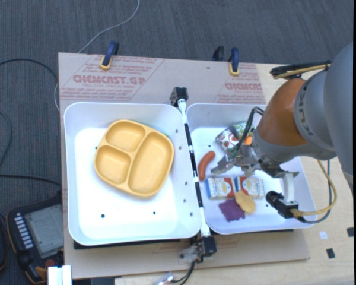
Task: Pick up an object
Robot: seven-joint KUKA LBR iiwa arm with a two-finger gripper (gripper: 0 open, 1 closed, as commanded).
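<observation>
My tool (234, 162) hangs low over the right bin (296, 218), and I take the two flat snack packets (235, 187) as my landmark, since they lie side by side just under and in front of it. From those packets the orange sausage (206, 164) lies to the left and a little toward the back, close to the divider (190, 153) between the bins, with its long axis running nearly front to back, tilted slightly so its far end leans right. It is the thing I judge nearest to a clean grasp: it lies apart from its neighbours, just to the left of my tool's tips. To take it I would need to shift left and set my fingers across its short width, not along its length. Behind the packets sits a crumpled red and white wrapper (230, 138), partly under my wrist; in front of them lie a purple piece (230, 209) and a yellow piece (245, 202), touching each other. Whether my tool is wide or narrow I cannot tell from here, as the tips are lost against the clutter, and I see nothing held between them. The yellow divided plate (133, 157) lies far left of the packets, in the other bin (83, 224).
</observation>
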